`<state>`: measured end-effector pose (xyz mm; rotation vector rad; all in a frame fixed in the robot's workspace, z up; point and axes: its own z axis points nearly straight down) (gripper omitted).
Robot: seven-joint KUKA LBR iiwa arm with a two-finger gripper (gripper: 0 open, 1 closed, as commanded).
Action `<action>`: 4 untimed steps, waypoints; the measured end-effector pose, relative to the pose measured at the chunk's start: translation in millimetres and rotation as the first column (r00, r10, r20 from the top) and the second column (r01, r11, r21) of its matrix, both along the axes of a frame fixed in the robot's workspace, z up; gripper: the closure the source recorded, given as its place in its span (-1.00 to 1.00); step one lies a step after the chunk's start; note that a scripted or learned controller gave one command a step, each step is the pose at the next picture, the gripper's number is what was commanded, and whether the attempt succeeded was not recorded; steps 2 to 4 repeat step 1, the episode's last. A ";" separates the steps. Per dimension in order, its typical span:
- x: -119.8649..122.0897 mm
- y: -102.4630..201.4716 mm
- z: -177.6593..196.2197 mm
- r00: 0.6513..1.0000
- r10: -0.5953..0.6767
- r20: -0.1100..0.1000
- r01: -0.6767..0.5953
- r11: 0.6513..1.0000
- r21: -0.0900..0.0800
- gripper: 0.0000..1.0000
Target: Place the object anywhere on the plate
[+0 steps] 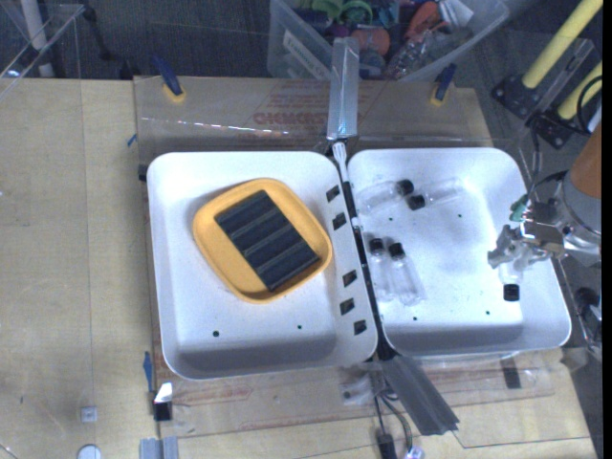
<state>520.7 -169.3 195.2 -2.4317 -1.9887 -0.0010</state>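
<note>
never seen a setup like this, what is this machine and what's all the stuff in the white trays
One camera looks down at a slant on a bench with two shallow white bins. The left bin holds a yellow plate with a dark ridged slab on it. The right bin holds small clear bottles with black caps, the things to be moved. At the right edge is a robot arm, and its gripper hangs over the right bin's right side. Its fingers are too blurred to judge. A tub of colourful items sits behind.

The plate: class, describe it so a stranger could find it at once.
Look at the left white bin of the two side by side. The plate lies in its middle, yellow and rounded-square. Unlike the small clear bottles in the other bin, it carries a dark ribbed block.
</note>
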 end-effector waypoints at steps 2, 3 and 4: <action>0.0 -0.1 0.0 1.000 0.000 0.000 0.000 1.000 0.000 -1.00; 0.0 -0.1 0.0 1.000 0.000 0.000 0.000 1.000 0.000 -1.00; 0.0 -0.1 0.0 1.000 0.000 0.000 0.000 1.000 0.000 -1.00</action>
